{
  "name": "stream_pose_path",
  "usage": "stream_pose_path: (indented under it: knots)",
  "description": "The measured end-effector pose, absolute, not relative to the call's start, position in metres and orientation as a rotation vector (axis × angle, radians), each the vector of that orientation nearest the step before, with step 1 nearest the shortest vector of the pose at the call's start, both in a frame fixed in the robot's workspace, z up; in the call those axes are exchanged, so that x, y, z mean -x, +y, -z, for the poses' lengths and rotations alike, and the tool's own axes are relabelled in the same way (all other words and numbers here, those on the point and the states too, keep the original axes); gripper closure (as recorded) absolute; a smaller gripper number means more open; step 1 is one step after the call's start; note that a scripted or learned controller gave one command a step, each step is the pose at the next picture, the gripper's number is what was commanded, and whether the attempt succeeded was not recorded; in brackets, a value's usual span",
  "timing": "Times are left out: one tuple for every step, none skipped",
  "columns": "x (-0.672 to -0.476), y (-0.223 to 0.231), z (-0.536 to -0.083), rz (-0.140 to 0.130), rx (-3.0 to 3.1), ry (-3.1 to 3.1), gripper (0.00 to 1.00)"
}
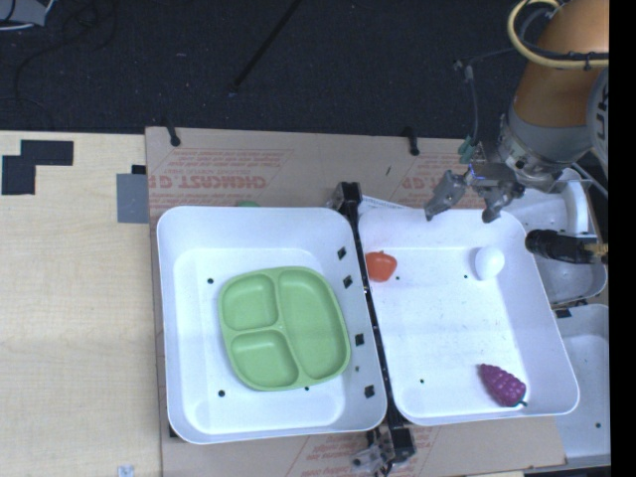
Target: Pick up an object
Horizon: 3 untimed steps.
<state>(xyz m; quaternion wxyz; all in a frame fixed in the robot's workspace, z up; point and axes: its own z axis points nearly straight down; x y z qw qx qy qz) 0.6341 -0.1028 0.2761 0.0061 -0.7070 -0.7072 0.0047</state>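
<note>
Three candidates in right bin (556,366): orange piece (381,264) at left wall, white ball (488,262) near far edge, purple grapes (503,385) at near corner. End effector (467,205) spread wide, holding nothing, above far rim. Nothing picked yet; descent, grasp, lift all remaining.
</note>
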Motion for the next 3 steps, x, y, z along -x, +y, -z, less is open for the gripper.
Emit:
stream_pose_path:
  knots:
    - [-0.636,-0.103,-0.284,-0.003,2.218,-2.221,0.00]
    - [-0.629,-0.108,-0.223,-0.010,2.217,-2.216,0.00]
    - [-0.632,-0.109,-0.159,-0.009,2.216,-2.216,0.00]
